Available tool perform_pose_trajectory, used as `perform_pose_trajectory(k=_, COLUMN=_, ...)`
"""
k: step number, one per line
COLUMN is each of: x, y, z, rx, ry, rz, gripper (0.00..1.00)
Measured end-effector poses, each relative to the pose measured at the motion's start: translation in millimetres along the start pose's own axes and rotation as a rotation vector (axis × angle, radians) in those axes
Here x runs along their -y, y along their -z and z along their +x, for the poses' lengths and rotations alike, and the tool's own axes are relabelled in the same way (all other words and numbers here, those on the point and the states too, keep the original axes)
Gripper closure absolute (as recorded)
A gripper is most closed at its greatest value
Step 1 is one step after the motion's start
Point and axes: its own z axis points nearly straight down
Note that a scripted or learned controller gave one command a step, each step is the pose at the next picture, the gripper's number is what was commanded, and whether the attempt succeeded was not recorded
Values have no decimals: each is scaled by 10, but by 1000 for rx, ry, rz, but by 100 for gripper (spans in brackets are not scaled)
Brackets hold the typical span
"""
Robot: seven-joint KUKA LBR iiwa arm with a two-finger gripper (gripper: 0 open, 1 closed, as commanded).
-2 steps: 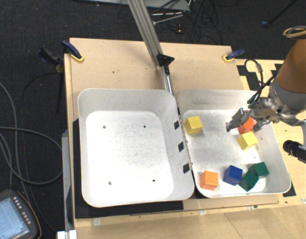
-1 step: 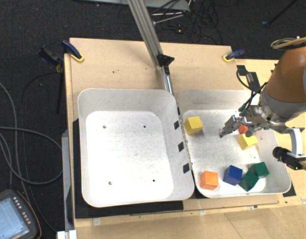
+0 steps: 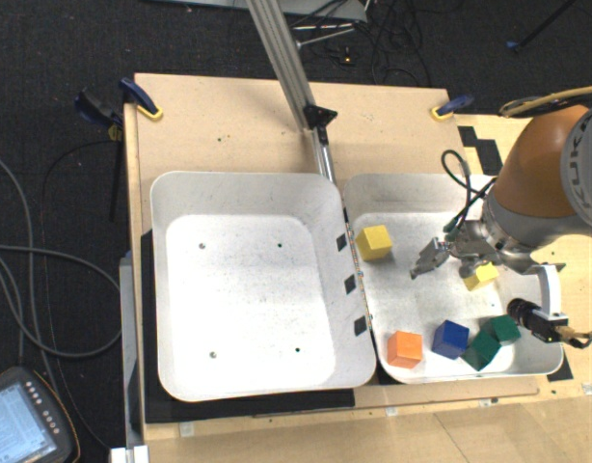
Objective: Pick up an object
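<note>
My gripper [image 3: 427, 260] hangs over the middle of the right bin [image 3: 412, 189], its dark fingers pointing left and down. Left of the fingertips, a yellow cube [image 3: 374, 242] sits on the bin floor, apart from them. A smaller yellow block [image 3: 481, 276] lies just right of the gripper, partly under the wrist. Along the bin's front edge sit an orange cube [image 3: 405, 348], a blue cube [image 3: 450, 339] and two green blocks [image 3: 491, 341].
The left bin [image 3: 243, 283] lies beside the right one, with a slanted metal rod [image 3: 282, 51] running down to the seam between them. Blue and yellow clamps [image 3: 142, 99] grip the bench's back corners. Cables trail on the dark floor at left.
</note>
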Motion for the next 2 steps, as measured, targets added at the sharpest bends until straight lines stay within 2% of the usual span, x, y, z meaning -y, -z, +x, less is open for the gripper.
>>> perform_pose_trajectory(k=1, x=-10, y=129, z=-8, rx=1, ry=0, rz=-6, gripper=100)
perform_pose_trajectory(k=2, x=14, y=754, z=-29, rx=3, ry=3, rz=-12, gripper=100)
